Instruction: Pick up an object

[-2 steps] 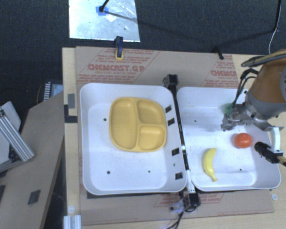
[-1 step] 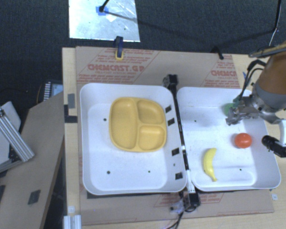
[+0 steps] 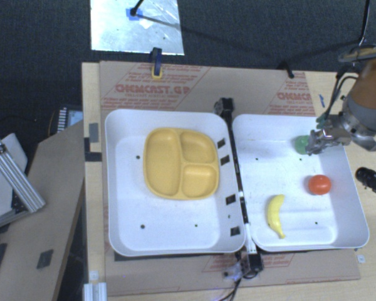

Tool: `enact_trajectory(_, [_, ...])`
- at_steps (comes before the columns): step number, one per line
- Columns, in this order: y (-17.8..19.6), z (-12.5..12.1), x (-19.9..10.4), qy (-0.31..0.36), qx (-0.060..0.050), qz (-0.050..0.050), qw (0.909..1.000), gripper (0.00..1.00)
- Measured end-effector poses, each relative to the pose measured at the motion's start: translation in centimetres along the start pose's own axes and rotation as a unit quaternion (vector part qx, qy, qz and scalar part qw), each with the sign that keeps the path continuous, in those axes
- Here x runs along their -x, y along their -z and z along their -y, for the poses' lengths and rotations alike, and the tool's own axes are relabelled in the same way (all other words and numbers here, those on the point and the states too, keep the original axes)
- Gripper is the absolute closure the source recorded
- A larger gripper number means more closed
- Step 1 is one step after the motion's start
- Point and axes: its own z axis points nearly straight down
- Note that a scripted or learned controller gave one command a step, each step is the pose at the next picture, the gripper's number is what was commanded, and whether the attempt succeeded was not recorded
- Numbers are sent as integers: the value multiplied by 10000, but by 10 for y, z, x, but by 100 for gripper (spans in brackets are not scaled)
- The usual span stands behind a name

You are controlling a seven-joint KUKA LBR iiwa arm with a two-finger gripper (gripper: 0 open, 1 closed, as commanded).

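Grey arm [image 3: 370, 105] reaching in — gripper [image 3: 314, 142] low, beside green object [image 3: 301, 144]

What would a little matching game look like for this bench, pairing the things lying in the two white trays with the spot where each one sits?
Things:
1. yellow divided plate
2. banana
3. red-orange ball
4. green object

Places:
A. right bin, far end, right at the gripper
B. middle of the left bin
C. right bin, near end, left of centre
D. right bin, towards its right side, between the other two things

Pairs: 1-B, 2-C, 3-D, 4-A
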Motion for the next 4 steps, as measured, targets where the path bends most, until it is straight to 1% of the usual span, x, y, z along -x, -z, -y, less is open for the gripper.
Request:
enact_trajectory(1, [61,-8,-3,8,13,3,10000,100])
enact_trajectory(2, [45,0,-61,26,-21,-14,10000,100])
enact_trajectory(3, [29,4,-115,22,-14,-12,10000,100])
enact_trajectory(4, [28,11,-176,29,-16,-14,10000,100])
